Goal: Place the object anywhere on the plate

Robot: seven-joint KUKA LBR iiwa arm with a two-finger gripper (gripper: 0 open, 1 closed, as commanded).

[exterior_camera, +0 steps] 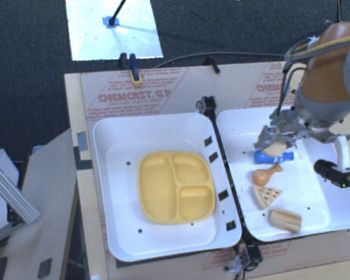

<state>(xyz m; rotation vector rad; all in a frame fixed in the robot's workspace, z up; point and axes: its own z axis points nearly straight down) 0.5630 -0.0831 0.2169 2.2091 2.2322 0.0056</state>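
At the near edge of the right bin lies a wooden block, then a pizza wedge and a toy drumstick. Farther in, the blue object lies flat, and the gripper hovers just above it, probably lining up a pick; whether its fingers are spread cannot be told. The yellow plate sits mid left bin.

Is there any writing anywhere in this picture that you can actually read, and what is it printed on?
"CHEMCAST GP": red print, repeated, on the brown sheet under the white bins, clearest behind the left bin.
The smaller red lines beneath it are too blurred to read.
The other things bear no writing that I can see.
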